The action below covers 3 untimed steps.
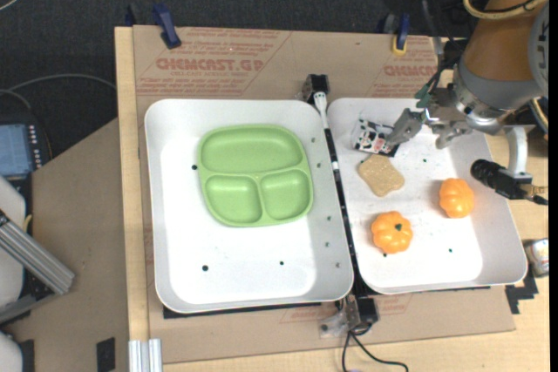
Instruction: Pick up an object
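The right bin (pixel 488 270) holds a tan, rough flat piece (pixel 381 174), a small orange pumpkin (pixel 391 232), an orange round fruit (pixel 456 197) and a small black-and-white item (pixel 370 136) near its far left corner. My gripper (pixel 425 133) hangs over the far part of this bin, open, its fingers spread wide. The left finger (pixel 404 129) ends right beside the black-and-white item, just above the tan piece. Nothing sits between the fingers.
The left bin (pixel 174 222) holds a green divided plate (pixel 255 173). The two bins meet along a raised rim (pixel 336 187). A black part of the arm (pixel 497 177) juts over the right bin's right side, close to the orange fruit.
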Each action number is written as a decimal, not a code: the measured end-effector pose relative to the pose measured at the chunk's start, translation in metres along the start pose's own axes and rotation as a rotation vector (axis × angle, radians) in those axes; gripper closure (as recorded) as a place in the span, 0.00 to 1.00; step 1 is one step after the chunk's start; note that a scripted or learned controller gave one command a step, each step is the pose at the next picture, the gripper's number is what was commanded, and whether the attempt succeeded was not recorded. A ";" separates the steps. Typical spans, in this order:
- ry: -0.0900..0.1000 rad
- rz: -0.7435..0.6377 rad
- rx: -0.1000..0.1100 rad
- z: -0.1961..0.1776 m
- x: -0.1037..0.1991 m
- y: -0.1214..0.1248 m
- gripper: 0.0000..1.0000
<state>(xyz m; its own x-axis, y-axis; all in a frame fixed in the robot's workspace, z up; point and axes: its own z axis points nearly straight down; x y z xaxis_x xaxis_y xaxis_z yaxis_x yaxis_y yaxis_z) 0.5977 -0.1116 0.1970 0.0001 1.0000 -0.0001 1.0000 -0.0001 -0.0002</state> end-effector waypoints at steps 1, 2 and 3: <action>0.002 0.003 0.007 0.118 0.007 -0.066 0.00; 0.002 -0.005 -0.004 0.008 0.078 -0.108 0.00; 0.001 0.006 0.005 0.117 0.017 -0.120 0.00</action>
<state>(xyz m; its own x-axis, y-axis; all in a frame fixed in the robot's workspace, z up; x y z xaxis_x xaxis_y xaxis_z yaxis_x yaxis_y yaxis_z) 0.4773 -0.0949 0.0798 0.0060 1.0000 0.0004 1.0000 -0.0060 -0.0052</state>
